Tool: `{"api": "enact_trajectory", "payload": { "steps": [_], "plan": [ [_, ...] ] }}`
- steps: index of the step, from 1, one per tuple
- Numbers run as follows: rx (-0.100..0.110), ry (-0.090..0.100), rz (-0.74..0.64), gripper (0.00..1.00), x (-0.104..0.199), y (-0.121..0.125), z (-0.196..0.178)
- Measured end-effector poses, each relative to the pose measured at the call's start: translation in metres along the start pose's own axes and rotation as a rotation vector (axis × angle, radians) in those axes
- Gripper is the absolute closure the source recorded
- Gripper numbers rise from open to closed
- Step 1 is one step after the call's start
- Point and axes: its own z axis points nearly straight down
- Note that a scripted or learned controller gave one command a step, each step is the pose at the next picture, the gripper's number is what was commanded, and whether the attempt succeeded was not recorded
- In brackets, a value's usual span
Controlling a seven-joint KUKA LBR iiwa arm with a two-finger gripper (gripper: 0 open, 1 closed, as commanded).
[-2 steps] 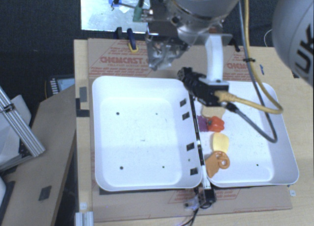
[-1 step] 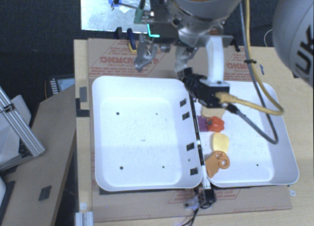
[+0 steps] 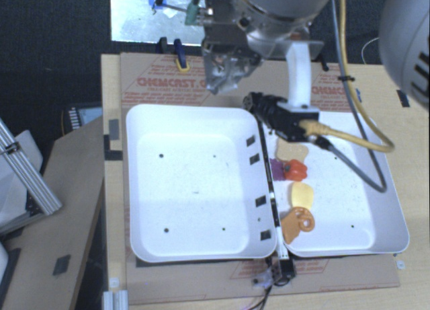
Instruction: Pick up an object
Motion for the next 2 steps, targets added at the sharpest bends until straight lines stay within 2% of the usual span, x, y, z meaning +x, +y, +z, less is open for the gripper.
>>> {"api": "enact_trajectory", "payload": {
  "steps": [1,2],
  "plan": [
    [0.001,-0.001,-0.001,0.0,0.0,0.0,0.0],
    [-0.001,0.001,-0.004,1.0,0.0,0.0,-0.011]
  ]
}}
